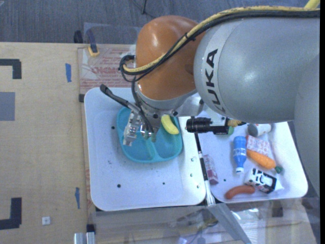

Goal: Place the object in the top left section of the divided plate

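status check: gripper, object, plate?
Gripper low over blue divided plate in left bin. Yellow banana at plate's upper right rim. No obstruction seen.

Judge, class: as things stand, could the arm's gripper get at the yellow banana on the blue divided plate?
Probably yes. The gripper hangs over the blue divided plate in the left bin, and the yellow banana lies just beside it at the plate's upper right edge. Nothing lies on top of it, though the wrist crowds it from above.

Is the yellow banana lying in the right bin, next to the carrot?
No, the yellow banana lies at the right edge of the blue divided plate in the left bin, while the carrot is in the right bin.
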Robot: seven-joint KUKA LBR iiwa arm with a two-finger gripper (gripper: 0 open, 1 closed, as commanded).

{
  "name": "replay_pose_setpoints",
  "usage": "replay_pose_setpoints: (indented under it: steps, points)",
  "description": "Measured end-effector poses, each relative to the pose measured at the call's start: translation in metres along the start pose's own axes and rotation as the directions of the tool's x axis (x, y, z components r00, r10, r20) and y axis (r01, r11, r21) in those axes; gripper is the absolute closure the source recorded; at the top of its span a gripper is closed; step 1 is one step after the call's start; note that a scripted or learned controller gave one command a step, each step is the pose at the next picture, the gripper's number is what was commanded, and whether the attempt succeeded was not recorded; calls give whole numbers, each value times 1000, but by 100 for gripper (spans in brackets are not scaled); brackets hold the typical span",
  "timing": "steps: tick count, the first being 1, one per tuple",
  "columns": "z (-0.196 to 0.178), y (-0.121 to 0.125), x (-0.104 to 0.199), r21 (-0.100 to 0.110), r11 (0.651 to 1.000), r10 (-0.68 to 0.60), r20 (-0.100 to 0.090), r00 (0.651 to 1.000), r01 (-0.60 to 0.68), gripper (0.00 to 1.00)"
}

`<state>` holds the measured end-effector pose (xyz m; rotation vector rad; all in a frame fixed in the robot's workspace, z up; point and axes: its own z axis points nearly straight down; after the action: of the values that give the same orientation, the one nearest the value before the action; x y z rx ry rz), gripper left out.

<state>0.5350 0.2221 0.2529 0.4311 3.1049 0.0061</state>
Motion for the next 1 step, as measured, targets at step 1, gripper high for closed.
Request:
replay_pose_setpoints:
  steps: [1]
  points:
    - [-12,-11,54,1,1000,-24,-3,1000,24,100]
